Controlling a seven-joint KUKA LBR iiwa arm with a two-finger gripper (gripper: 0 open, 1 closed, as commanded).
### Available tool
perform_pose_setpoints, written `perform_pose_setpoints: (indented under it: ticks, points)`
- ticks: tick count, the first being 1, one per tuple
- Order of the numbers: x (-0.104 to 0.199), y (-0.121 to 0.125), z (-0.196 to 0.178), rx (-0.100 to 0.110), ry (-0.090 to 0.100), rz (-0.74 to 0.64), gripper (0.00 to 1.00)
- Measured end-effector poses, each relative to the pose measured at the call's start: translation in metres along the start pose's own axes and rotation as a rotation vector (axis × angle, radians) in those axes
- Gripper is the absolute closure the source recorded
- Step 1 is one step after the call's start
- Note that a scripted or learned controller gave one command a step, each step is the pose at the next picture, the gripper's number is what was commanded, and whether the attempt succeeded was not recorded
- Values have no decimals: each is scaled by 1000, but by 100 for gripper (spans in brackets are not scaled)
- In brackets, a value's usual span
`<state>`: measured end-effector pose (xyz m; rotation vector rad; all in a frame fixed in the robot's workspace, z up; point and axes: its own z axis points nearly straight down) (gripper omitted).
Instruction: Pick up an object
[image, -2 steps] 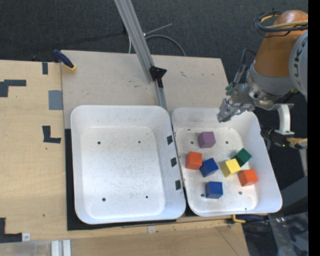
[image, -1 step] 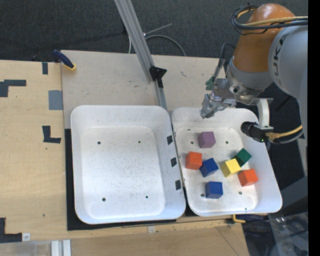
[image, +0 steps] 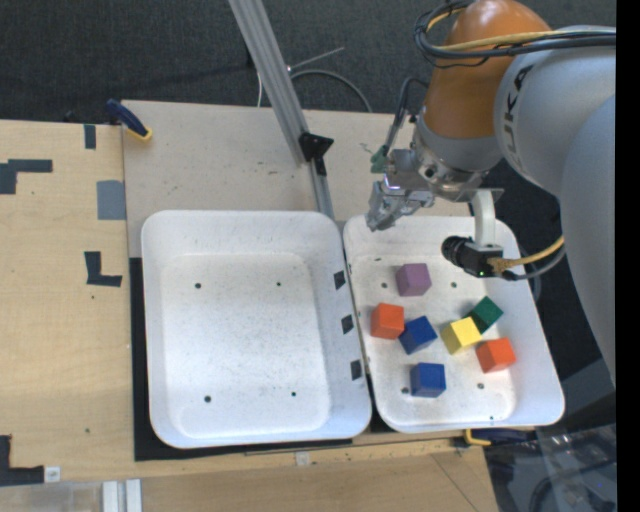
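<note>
**Operator:** Where are the things to pick?

**Spotter:** You have them all in the bin on the view's right; a purple cube lies nearest the far rim; below it an orange cube sits just beside a blue cube; a second blue cube lies alone nearer the front rim; to the right you see a yellow cube touching a green cube, with a red-orange cube just below them.

**Operator:** And the tool?

**Spotter:** You find the tool over the far left corner of that bin, by the rim where the two bins meet; it stands apart from every cube, the purple one being nearest; whether it is open or closed you cannot tell from this slant; the arm reaches in from the right, its orange band above the wrist.

**Operator:** What lies around it?

**Spotter:** You see the left bin beside it on the pale counter; a slanted metal bar crosses the counter's far side, ending near the tool.
</note>
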<state>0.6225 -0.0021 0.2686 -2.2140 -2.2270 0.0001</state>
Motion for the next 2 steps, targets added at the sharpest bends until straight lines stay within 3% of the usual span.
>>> perform_pose_setpoints:
  ticks: [1, 2]
  points:
    - [41, 5, 14, 2, -1, 1, 100]
    - [100, 6, 31, 3, 0, -1, 100]
